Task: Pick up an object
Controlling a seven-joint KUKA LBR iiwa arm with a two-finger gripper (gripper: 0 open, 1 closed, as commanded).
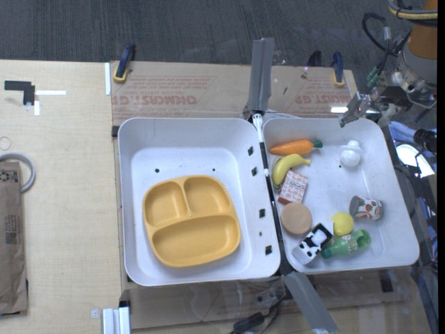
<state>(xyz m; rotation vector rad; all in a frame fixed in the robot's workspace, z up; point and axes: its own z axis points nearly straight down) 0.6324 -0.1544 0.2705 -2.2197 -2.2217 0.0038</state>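
Camera view, from above at a slant, shows the gripper (356,108) up by the far right corner of the right bin (389,186) with nothing between its fingers, though whether they are spread or closed I cannot tell — and since the carrot (292,147), banana (287,165), small carton (293,187) and round disc (297,218) lie crowded together, a descent there could well nudge a neighbour or close on two things at once. That bin also holds a white ball (350,156), a lemon (342,223), a green bottle (345,244) and a black-and-white toy (314,242) — the left bin (132,186) carries only a yellow divided plate (191,219).

The arm (417,19) is cut off by the top-right corner
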